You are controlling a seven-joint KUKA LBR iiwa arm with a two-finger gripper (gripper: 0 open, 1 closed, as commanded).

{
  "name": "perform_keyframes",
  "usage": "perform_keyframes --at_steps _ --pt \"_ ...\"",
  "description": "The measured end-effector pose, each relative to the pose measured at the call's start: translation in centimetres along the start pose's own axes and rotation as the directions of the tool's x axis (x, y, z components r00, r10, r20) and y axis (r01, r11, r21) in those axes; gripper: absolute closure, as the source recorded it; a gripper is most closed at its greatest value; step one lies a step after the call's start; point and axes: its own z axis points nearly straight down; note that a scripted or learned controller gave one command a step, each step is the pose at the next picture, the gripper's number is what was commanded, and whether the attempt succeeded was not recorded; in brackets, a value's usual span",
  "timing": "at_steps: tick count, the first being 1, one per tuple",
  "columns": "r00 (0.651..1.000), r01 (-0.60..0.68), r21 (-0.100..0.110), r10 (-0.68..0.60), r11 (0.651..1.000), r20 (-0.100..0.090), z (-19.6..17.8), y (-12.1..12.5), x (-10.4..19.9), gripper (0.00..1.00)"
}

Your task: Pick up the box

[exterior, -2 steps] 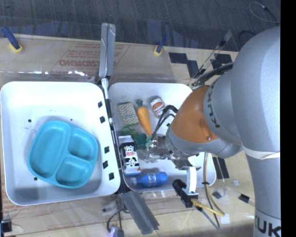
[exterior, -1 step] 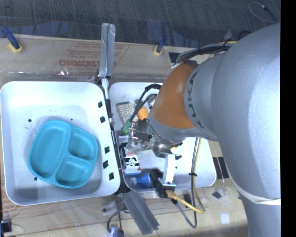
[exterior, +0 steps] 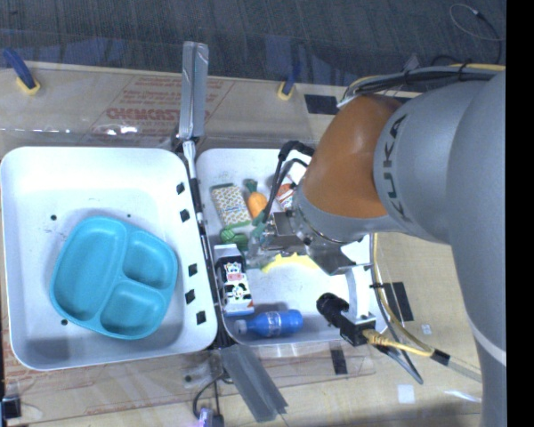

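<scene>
Grey arm (exterior: 445, 149) is reaching into right bin (exterior: 249, 163), covering the claw (exterior: 265, 243); whether the claw is released or clenched I cannot tell. Box (exterior: 236, 285) is lying just below-left of the claw, blue bottle (exterior: 271, 322) below it, blue plate (exterior: 114, 277) sitting far left.

Both white bins, the left bin (exterior: 36, 238) and the right bin (exterior: 249, 160), look like smooth, slightly glossy plastic, and the blue divided plate (exterior: 114, 278) in the left one has a smooth satin plastic sheen. The box (exterior: 235, 285) is printed cardboard with a light gloss, beside a shiny blue plastic bottle (exterior: 272, 322). The arm's grey shell (exterior: 445, 163) is smooth and semi-matt, its orange band (exterior: 356, 163) glossier, and the bench (exterior: 98, 105) looks like bare printed cardboard, matt.
</scene>
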Motion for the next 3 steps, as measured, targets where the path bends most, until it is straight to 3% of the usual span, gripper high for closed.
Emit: perform_keyframes --at_steps 1,2,3 --pt "1.000 0.006 0.001 -0.006 1.000 -0.001 -1.0 0.1 0.1 1.00" --pt "0.992 -0.126 0.006 0.126 0.992 0.000 2.6 -0.2 -0.2 1.00" --pt "0.982 -0.189 0.007 0.189 0.982 0.000 3.8 0.1 8.2 1.00"
